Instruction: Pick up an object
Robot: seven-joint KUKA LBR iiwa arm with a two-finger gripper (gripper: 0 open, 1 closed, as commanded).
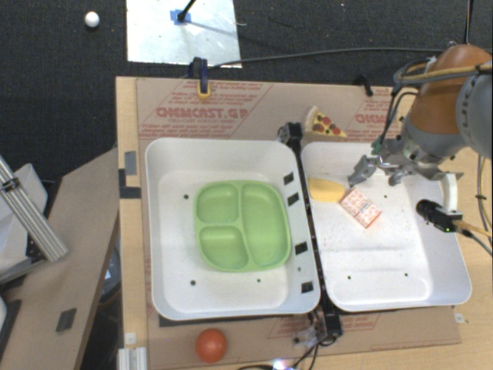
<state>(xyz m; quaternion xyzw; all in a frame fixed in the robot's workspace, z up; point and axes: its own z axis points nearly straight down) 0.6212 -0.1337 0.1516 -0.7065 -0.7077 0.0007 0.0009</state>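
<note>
Clearly, we see two shallow white bins side by side on the table (131,230). The left bin (166,291) holds a light green divided tray (242,225) with three compartments, lying flat near the bin's middle. The right bin (400,284) holds two small things in its far left part: a yellow wedge-like piece (326,190) close to the bin's left wall, and just to its right and a little nearer to us, a pink and white checkered block (360,207), tilted relative to the bin's walls. We cannot tell whether the two touch.

The grey arm with its orange band (445,91) reaches in from the right, and the pincer (379,173) hangs over the far part of the right bin. Its two fingers stand apart, one pointing left toward the yellow piece and the other to the right, with nothing between them. The checkered block lies just nearer than the pincer, slightly to its left, and the yellow piece lies to the pincer's left; neither is gripped.

Beyond the bins, a toy pizza slice (324,123) rests on the table at the far edge, between the two bins. An orange ball (211,344) sits on the near side of the table, in front of the left bin. Far left, on the dark floor, a small white ball (92,19) lies beside a pale sheet (182,21).
</note>
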